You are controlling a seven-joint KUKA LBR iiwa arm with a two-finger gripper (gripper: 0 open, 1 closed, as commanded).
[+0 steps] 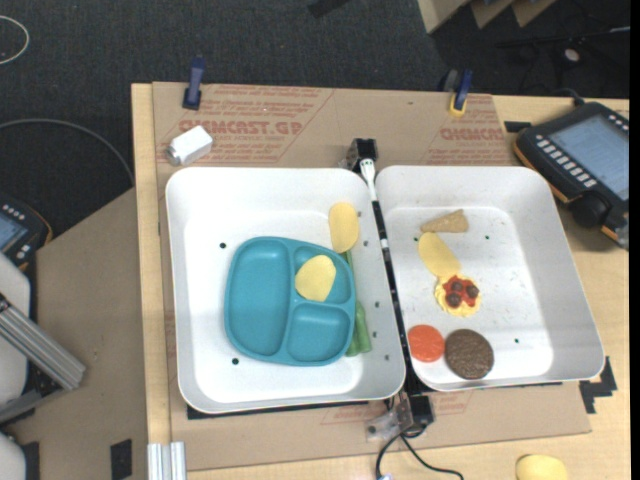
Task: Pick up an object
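I cannot tell my gripper state; the flat brown disc, touching the red disc, risks slipping.

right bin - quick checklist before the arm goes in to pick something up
1. Targets present in the right bin: ok, it holds a red disc, a brown round piece, a small pizza piece, a yellow oval piece and a tan wedge.
2. Red disc apart from the brown round piece: not ok, they sit edge to edge.
3. Tan wedge free on all sides: ok.
4. Pizza piece separate from the yellow oval piece: not ok, they touch.
5. Red disc away from the bin wall: not ok, it lies near the left front corner.
6. Left bin tray out of the way: ok.
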